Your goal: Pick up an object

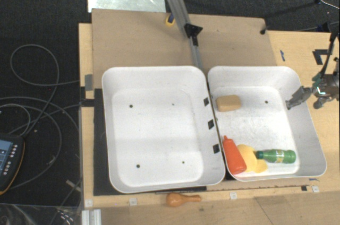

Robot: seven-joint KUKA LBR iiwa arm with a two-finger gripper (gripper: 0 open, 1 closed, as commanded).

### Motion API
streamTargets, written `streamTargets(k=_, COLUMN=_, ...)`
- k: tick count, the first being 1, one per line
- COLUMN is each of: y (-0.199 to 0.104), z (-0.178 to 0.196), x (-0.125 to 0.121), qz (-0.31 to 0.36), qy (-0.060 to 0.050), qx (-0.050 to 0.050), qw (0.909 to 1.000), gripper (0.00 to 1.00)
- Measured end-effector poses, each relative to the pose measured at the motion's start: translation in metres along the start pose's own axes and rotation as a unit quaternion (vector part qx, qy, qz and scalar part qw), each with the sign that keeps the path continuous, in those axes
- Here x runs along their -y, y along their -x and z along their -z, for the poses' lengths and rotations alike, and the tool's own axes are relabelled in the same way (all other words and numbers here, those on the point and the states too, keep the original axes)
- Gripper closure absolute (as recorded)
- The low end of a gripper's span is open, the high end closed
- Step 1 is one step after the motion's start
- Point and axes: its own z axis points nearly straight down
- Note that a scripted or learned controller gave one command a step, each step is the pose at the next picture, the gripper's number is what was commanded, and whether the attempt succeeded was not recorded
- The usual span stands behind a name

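We see the two-finger gripper (307, 96) at the right rim of the right shallow white plastic bin (276, 78), fingers spread apart, nothing between them. Task things all lie in that bin, well apart from the jaws. Nearest the camera, by the bin's front wall: orange-red tapered plastic bottle (233, 155) against the left wall, a yellow rounded soft-looking object (251, 157) just beside it, and a green bottle with pale label (276, 155) lying on its side, its left end touching the yellow one. Farther back, near the bin's left wall, a tan rectangular sponge-like block (228, 103) sits alone. We can't make out the yellow object's exact shape; the green bottle covers part of it. The arm is cut off at the frame's right edge, so we see little beyond the wrist, reaching in low over the bin's rim. Outside the bin, in front of it, an orange-brown pear-shaped wooden-looking object (182, 198) lies on the bench.
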Motion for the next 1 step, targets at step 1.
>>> streamTargets(k=1, y=-0.0002, z=0.002, x=-0.0008, qz=0.0, qy=0.002, qx=0.001, qw=1.0, gripper=0.0)
